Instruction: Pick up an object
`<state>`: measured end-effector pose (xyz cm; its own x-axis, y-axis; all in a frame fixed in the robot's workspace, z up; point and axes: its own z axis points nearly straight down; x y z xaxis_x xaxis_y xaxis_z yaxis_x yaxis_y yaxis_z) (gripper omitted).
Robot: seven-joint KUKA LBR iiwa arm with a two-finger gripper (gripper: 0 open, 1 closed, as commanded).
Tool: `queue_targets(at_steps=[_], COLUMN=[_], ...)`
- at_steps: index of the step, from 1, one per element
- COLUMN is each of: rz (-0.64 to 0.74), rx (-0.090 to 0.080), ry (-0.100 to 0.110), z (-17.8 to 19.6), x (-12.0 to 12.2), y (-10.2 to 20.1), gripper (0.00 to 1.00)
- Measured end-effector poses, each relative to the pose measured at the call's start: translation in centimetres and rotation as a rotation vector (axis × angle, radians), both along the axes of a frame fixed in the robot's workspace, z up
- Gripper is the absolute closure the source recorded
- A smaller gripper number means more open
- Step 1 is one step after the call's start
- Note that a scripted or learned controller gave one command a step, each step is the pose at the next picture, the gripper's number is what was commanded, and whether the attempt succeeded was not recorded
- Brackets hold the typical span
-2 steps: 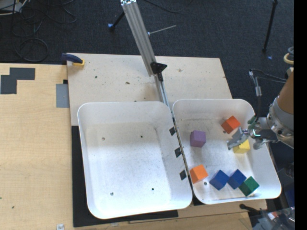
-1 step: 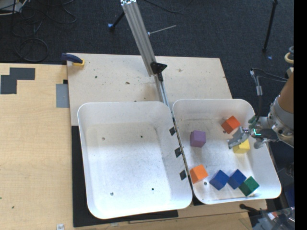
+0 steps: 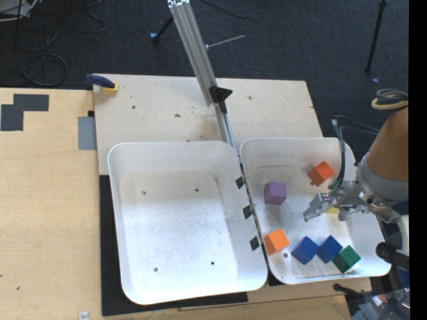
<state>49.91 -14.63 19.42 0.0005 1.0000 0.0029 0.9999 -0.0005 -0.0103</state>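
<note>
Holding six blocks, right bin (image 3: 293, 147), pincer (image 3: 319, 207) over it, grip state unclear

One fixed camera sits above my bench (image 3: 267, 105), looking down at a slant. Far enough out to take in both white bins (image 3: 180, 245) side by side plus dark floor (image 3: 280, 39) beyond the bench's far edge. My arm (image 3: 393, 152) comes in from the right.

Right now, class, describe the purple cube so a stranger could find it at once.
Go to the right bin, the one the arm reaches into. Near its left wall, apart from the others, sits the purple cube, the bin's only purple block; the orange cube lies nearer the camera.
</note>
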Motion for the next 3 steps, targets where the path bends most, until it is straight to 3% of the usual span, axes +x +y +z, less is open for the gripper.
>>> queue_targets(at_steps=[2, 3], rz=[-0.002, -0.009], rx=[-0.001, 0.000], ry=[-0.008, -0.007], z=[-10.2, -9.1], x=[0.4, 0.3], y=[1.0, 0.9], gripper=[0.00, 1.00])
